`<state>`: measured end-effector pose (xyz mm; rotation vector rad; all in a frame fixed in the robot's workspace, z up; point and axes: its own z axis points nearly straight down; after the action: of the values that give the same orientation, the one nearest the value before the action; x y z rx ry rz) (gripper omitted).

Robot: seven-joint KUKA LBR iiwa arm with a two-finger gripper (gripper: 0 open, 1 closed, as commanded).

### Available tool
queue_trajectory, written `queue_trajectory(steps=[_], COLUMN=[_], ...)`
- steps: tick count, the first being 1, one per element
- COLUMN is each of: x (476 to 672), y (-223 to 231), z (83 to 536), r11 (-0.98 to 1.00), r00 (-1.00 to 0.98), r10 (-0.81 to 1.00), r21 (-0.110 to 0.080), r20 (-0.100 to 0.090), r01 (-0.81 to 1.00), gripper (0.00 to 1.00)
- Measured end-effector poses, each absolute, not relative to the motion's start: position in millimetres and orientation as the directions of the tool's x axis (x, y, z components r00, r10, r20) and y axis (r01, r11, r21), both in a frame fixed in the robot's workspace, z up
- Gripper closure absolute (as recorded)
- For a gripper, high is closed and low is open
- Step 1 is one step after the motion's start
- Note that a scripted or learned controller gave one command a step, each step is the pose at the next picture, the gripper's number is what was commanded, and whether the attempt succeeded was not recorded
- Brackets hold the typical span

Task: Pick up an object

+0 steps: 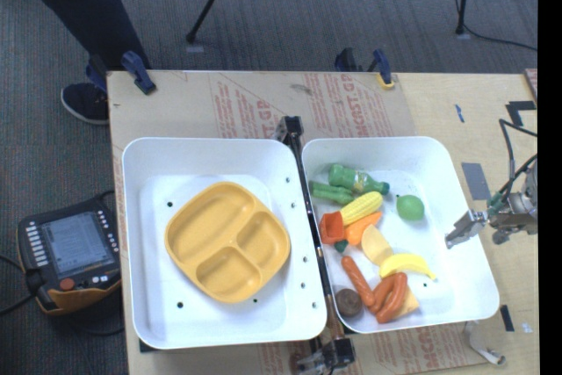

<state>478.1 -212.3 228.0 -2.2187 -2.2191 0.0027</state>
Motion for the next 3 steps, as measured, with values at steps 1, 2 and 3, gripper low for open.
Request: queue_trajectory(steps=[1, 2, 3], x=[474.6, 550.0, 549.4], y=[-150.7, -97.9, -98.3], z=[153.2, 107.8, 115.7], r11=[0.009, 0.182, 0.179], r00=[-0.009, -0.182, -0.179], r10=[1.000, 0.983, 0.984], r21=[-0.008, -0.006, -0.010], r20=[0.004, 0.003, 0.005], r01=[1.000, 0.983, 0.984], gripper=[0.00, 0.00, 1.00])
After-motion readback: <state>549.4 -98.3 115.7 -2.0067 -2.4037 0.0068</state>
